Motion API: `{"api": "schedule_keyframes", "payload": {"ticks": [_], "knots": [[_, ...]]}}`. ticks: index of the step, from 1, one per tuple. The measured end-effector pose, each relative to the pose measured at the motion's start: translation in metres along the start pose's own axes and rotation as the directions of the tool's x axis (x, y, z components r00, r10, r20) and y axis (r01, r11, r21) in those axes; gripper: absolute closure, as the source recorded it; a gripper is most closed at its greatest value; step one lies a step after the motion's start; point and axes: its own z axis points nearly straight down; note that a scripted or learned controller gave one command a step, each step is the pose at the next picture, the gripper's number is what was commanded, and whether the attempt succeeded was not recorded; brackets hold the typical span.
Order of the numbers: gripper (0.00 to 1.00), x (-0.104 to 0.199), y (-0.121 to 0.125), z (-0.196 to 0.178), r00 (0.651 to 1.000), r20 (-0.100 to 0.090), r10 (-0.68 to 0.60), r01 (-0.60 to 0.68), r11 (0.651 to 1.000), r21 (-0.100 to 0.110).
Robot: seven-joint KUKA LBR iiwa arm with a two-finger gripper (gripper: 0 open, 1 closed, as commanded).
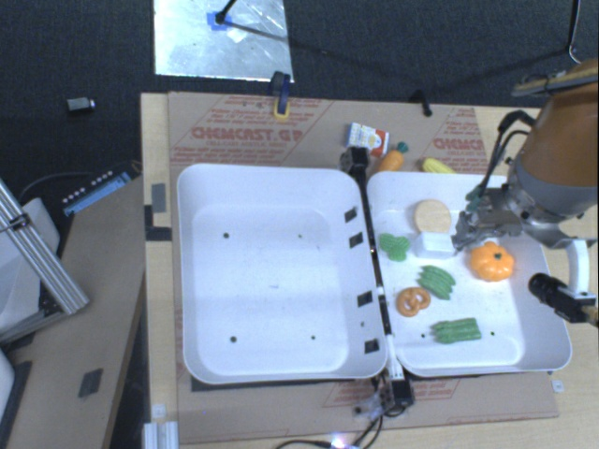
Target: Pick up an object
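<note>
The right bin (538, 349) holds several toy foods: a tan round cookie (432, 215), a white block (434, 244), a green broccoli piece (396, 247), a ridged green vegetable (437, 281), a pretzel (413, 300), a green bean pod (456, 330) and an orange pumpkin (492, 261). My gripper (474, 231) hangs low over the bin, just left of and above the pumpkin and right of the white block. Nothing shows between its fingers.
The left bin (201, 190) lies beside it, joined by a black hinge strip (370, 260). Behind the bins on the cardboard lie a carrot (390, 160), a yellow corn piece (436, 166) and a small carton (366, 137). A black knob (554, 293) juts in at right.
</note>
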Motion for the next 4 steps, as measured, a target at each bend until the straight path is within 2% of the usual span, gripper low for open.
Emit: {"api": "schedule_keyframes", "payload": {"ticks": [1,2,3,4], "knots": [[1.00,-0.029,0.095,0.024,1.000,0.002,0.000,0.000,1.000,-0.002],[1.00,-0.016,0.141,0.037,1.000,0.000,-0.002,0.002,1.000,-0.002],[1.00,0.040,0.140,0.005,1.000,-0.002,-0.005,0.005,1.000,-0.002],[1.00,0.033,0.139,0.043,1.000,0.001,0.004,-0.004,1.000,0.005]]}}
